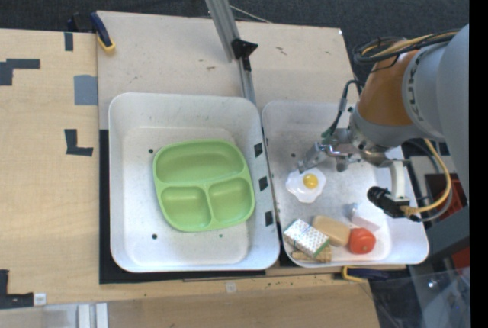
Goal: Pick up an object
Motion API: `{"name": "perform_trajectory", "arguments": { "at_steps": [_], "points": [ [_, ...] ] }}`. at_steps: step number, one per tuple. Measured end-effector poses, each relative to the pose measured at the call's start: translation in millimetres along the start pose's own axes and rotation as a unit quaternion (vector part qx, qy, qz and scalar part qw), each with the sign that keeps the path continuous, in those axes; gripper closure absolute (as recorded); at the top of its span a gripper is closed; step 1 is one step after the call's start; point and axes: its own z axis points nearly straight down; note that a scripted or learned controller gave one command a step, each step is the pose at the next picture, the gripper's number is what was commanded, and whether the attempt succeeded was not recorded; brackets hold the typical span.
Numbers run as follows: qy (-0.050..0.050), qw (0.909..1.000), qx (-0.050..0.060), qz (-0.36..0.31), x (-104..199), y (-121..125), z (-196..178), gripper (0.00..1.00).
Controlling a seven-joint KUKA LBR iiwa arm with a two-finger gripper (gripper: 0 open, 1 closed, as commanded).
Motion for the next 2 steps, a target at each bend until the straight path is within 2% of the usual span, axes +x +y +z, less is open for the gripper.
{"name": "perform_trajectory", "arguments": {
  "at_steps": [1, 2],
  "points": [
    [0.000, 1.0000, -0.002, 0.000, -0.3, 1.2, -13.8, 1.00],
    [-0.001, 1.0000, -0.005, 0.001, -3.8, -7.8, -64.1, 1.00]
  ]
}}
